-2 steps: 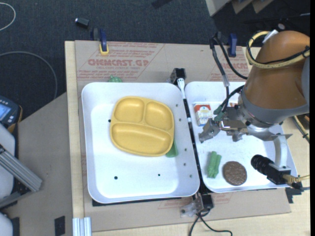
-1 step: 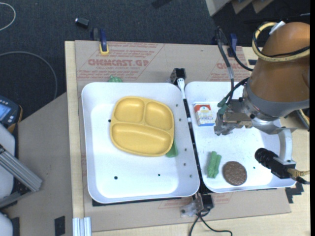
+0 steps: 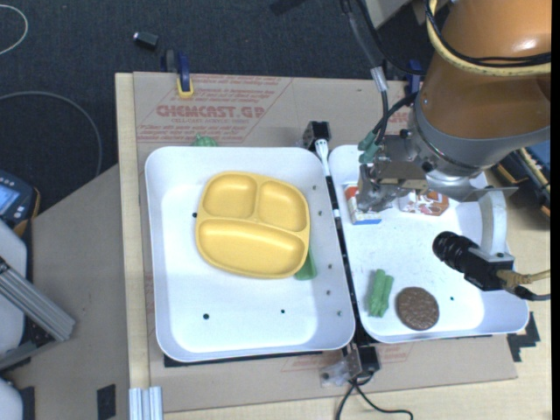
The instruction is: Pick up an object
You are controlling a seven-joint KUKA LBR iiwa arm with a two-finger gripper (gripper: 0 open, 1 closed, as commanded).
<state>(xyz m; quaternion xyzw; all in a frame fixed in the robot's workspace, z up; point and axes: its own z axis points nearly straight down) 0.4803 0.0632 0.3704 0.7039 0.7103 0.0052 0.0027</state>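
Observation:
My gripper (image 3: 371, 198) hangs low over the far left part of the right bin (image 3: 455, 322). Right under it lies a small red, white and blue packet (image 3: 357, 208), and I cannot tell whether the gripper touches it. Another red and white packet (image 3: 426, 203) shows just to its right, partly hidden by the wrist. A green pea pod (image 3: 379, 292) and a round brown cookie (image 3: 417, 308) lie near the bin's front edge, apart from the gripper.
The left bin (image 3: 175, 261) holds a yellow divided plate (image 3: 254, 224) with a green piece (image 3: 305, 267) poking out from under its right edge. A rim between the two bins runs just left of the gripper.

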